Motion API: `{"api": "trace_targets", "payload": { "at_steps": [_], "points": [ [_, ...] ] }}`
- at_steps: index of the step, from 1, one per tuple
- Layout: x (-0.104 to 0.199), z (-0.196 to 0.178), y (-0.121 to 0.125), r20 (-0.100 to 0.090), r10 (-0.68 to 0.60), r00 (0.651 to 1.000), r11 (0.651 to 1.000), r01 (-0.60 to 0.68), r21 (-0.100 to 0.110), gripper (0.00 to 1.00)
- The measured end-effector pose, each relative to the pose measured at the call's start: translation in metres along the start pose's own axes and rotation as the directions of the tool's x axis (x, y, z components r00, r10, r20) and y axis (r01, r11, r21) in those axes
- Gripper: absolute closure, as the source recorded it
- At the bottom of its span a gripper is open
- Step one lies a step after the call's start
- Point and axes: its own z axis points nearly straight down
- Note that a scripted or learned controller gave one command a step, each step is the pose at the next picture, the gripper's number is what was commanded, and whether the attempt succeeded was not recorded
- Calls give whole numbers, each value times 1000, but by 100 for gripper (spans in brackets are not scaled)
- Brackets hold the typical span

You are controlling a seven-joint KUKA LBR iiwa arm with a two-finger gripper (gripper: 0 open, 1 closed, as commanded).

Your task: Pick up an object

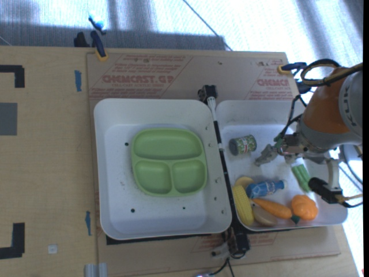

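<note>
My gripper (265,154) hangs over the right bin (262,111), its fingers pointing left and standing open with nothing between them. Just left of it a small green-labelled can (243,145) lies on its side. Below the gripper a blue bottle (265,187) lies next to a yellow corn cob (243,202), an orange carrot (272,207) and a brown rounded item (263,216). An orange fruit (304,207) sits at the bin's front right, and a green stick-like piece (300,175) lies under the wrist.
The left bin (109,154) holds a green divided plate (169,161). A black divider (216,134) runs between the two bins. The arm's orange band (326,111) and its cables cover the right bin's right side. Bare bin floor lies around the can.
</note>
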Motion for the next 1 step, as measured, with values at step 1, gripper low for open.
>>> {"api": "trace_targets", "payload": {
  "at_steps": [1],
  "points": [
    [56, 0, 59, -3, -2, 1000, 1000, 2, 0, 0]
  ]
}}
